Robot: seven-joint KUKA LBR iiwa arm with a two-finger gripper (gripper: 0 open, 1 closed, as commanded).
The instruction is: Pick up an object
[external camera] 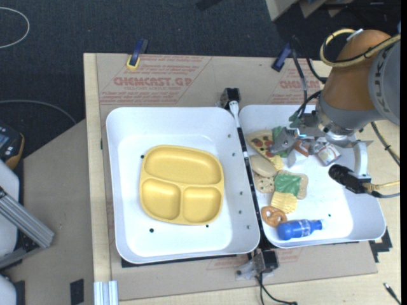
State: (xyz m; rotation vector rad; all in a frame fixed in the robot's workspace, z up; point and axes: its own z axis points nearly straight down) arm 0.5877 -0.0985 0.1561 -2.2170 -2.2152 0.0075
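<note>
Bench with two white bins side by side. Left bin [121,170] carries a yellow divided tray [181,184], three compartments, lying flat near the bin's centre. Right bin [365,218] carries a cluster of small toy foods along its left half.

Arm [356,75] reaches in from the right, wrist low over the upper part of the right bin. Gripper [299,138] sits at the top of the food cluster, by a small red and green piece [277,142]. Too cluttered there to make out how the gripper is set or whether it has anything.

Progress, as judged: nothing is visibly lifted; every item appears to rest on the bin floor. Grasp and lift are both left to do.

Candidate objects, large to small:
- blue bottle [299,228], on its side near the front wall, long axis roughly left-right, cap end pointing right.
- beige bread-like piece [262,166], long axis slanted from upper left to lower right.
- green leafy piece [287,183], no clear axis.
- pretzel [273,216], just left of the bottle, round, no axis.
</note>
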